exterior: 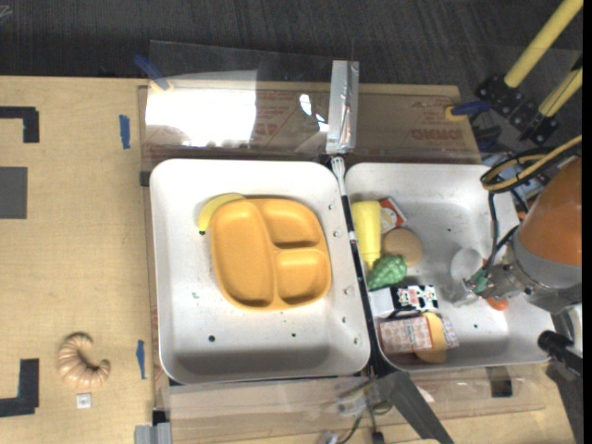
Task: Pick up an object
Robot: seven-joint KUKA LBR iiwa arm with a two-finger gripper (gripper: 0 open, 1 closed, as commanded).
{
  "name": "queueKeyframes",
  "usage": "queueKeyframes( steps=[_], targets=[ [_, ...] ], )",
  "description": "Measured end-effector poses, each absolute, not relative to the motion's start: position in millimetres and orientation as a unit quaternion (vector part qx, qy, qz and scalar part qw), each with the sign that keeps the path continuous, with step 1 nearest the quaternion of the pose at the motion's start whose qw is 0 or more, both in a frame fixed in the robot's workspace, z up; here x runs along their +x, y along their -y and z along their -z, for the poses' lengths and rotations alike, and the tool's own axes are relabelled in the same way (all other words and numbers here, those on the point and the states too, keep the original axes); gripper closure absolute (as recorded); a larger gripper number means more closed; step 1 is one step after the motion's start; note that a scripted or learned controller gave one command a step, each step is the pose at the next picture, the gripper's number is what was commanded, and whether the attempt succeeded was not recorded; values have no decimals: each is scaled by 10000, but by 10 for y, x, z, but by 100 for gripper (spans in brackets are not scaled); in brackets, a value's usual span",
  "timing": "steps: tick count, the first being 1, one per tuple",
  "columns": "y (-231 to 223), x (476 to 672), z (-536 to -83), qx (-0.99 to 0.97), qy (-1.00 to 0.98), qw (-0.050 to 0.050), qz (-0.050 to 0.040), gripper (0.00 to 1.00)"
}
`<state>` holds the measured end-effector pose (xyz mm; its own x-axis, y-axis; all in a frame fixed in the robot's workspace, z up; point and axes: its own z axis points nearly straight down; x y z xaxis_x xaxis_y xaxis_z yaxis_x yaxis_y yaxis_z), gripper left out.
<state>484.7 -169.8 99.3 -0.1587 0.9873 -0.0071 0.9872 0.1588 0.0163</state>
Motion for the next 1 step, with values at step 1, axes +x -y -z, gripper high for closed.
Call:
queueKeyframes(
  steps=[1],
  targets=[
    [703, 5495, -2069, 5730, -8195, 30, -31, 100]
  ],
)
